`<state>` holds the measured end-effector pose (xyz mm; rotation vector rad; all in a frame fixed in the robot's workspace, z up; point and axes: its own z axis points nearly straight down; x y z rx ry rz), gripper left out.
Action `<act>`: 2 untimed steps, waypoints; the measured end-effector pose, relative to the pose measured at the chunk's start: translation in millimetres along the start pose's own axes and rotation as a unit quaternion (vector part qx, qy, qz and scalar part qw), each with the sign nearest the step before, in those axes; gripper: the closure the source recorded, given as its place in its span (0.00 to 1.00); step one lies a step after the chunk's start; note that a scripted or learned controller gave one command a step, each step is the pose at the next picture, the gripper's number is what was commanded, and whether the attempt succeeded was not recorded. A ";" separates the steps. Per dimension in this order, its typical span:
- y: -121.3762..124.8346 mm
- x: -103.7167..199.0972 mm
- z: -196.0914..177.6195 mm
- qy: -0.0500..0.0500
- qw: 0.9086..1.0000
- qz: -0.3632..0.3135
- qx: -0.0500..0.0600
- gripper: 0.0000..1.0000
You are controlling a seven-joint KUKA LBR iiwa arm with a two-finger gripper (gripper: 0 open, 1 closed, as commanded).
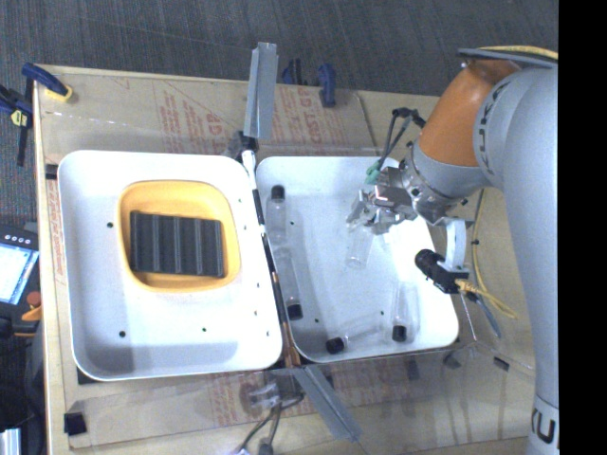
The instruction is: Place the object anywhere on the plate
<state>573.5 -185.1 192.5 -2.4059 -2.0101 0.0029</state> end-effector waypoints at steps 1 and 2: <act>13.8 75.0 -25.2 -0.002 0.995 -0.096 -0.002 1.00; 9.4 152.0 2.5 -0.001 0.991 -0.133 0.000 1.00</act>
